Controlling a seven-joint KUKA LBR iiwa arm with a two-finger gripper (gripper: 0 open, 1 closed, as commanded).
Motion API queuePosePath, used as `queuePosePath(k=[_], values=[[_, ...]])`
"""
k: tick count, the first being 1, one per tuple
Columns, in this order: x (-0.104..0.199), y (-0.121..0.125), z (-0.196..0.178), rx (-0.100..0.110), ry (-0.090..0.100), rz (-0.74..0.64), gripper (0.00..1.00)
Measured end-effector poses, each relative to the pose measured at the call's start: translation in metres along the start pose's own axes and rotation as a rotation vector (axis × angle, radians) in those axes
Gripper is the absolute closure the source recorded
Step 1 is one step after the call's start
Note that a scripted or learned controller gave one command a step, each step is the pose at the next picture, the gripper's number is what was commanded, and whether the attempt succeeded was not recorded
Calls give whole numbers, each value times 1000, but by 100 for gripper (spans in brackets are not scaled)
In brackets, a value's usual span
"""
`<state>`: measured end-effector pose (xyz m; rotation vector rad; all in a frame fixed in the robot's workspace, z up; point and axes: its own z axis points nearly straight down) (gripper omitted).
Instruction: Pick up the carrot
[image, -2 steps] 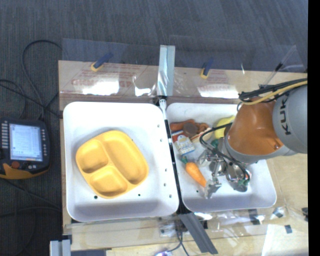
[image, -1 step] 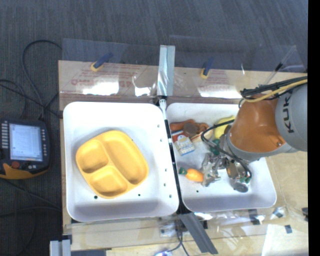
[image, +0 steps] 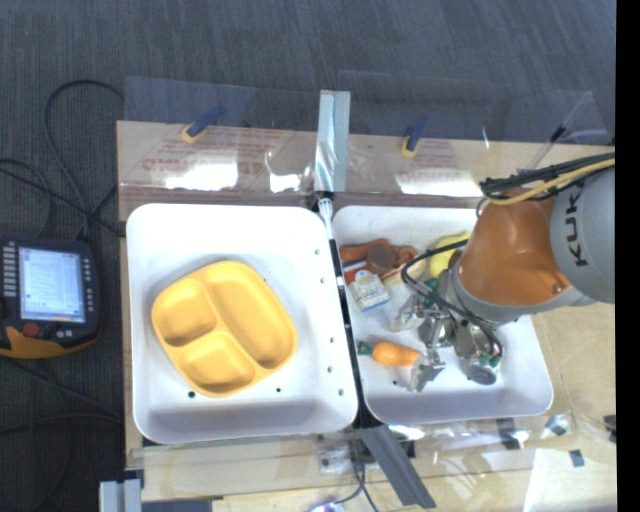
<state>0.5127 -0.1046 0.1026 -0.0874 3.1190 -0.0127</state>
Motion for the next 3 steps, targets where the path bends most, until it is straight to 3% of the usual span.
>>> queuePosePath(k=[3], values=[[20, 7, 10, -3, -5, 122, 0]])
